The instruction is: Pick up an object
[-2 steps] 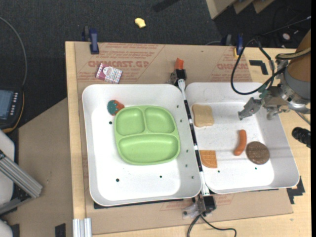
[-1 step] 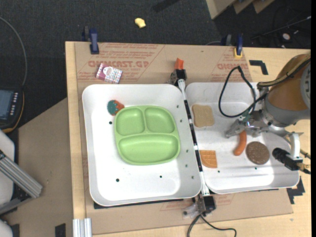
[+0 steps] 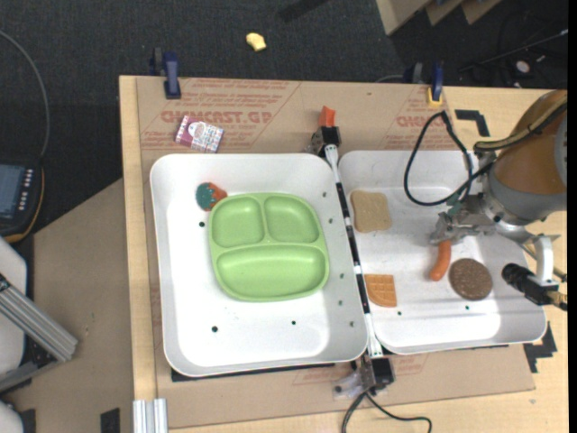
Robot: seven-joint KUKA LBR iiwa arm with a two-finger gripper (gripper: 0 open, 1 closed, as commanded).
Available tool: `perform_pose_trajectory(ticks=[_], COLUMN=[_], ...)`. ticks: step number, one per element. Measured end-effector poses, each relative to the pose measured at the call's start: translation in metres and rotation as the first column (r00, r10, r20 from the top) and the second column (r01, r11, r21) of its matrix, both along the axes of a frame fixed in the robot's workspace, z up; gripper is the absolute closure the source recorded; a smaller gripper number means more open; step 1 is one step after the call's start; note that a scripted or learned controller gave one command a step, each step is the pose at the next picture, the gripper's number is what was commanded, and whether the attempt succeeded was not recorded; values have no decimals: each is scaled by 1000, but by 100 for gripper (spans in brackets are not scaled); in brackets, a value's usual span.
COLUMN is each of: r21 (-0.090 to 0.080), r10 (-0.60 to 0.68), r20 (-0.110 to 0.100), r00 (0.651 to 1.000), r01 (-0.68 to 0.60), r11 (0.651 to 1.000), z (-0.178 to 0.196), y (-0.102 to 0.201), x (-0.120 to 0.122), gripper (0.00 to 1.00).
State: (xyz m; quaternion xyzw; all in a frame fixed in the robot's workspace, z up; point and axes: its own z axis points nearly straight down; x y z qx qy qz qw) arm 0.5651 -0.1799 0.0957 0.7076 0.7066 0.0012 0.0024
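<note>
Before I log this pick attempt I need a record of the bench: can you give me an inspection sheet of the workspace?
Surface: cardboard-covered bench bearing left bin and right bin, side by side.
Job's things: in the right bin, sausage, brown patty, bread slice, orange waffle square.
Clutter: green divided plate and a small round toy in the left bin; pink packet on the bench.
Grippers: end effector over the right bin, above the sausage; finger state unclear.
Cables: black cable looping over the right bin.
Surroundings: dark carpet, yellow scrap on it.
</note>
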Motion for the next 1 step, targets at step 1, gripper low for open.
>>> perform_pose_trajectory(ticks=[1], r21=[1], r10=[8], r20=[5], r00=[1000], r01=[-8], r11=[1000], z=[87], y=[59], x=[21], gripper=[100])
